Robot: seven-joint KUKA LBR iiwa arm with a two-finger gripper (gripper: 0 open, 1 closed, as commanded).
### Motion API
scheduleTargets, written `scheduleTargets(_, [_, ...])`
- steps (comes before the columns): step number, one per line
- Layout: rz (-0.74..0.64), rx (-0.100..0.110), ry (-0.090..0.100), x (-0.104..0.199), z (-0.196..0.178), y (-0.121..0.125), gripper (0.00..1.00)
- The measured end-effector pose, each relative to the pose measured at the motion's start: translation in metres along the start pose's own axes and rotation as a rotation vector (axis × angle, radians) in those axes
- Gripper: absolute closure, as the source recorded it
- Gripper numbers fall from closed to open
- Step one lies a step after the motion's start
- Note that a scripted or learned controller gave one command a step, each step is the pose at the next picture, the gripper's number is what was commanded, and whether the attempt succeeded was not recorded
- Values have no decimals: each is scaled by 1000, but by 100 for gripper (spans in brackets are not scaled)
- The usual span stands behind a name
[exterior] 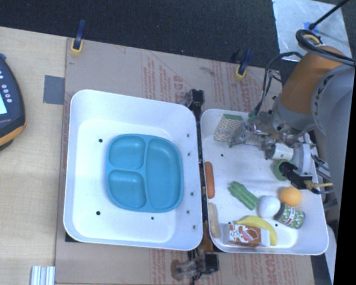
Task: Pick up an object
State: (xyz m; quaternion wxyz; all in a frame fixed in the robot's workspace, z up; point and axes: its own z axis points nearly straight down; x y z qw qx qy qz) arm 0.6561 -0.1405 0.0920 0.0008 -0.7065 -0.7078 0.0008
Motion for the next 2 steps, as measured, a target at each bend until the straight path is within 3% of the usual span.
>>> scheduleTargets(1, [-2, -1, 1, 34, -56, 1, 0])
scheduleTargets(2, [-1, 3, 0, -2, 1, -1, 0])
